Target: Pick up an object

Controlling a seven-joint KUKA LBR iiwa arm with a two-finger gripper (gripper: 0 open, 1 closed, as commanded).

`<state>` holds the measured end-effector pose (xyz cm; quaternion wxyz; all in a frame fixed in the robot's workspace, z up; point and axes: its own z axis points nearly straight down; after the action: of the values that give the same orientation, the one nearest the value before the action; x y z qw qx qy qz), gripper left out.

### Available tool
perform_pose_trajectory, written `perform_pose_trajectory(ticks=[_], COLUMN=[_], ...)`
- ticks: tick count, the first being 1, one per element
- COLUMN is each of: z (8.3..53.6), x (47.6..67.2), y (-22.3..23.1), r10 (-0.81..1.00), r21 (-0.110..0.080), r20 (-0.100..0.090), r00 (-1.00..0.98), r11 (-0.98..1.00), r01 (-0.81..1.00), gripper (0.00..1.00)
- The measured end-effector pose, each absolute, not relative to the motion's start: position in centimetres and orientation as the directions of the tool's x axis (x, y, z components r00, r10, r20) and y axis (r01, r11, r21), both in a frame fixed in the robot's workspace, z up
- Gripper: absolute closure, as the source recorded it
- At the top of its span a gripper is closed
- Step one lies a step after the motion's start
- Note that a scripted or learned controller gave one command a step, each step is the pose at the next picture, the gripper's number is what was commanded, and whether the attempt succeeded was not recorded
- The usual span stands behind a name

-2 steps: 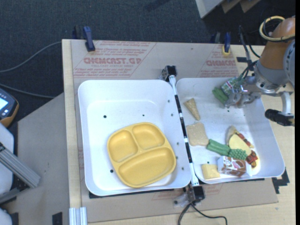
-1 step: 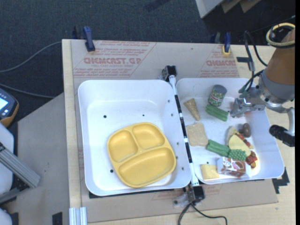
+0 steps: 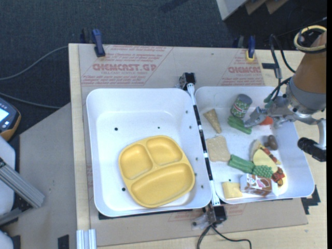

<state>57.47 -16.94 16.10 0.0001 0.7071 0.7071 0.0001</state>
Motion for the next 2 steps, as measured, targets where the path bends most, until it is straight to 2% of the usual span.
perform_pose_trajectory(ticks=[1,2], z=[8.0,9.5], x=[63.0,62.9], y=[-11.7,-12.1], r10=[1.0,1.0], r21=[0.0,0.003], r20=[0.002,-0.001], r00=[-0.006,-0.001], r11=[0.006,0.001], r01=[1.0,1.0], gripper=[0.0,1.0])
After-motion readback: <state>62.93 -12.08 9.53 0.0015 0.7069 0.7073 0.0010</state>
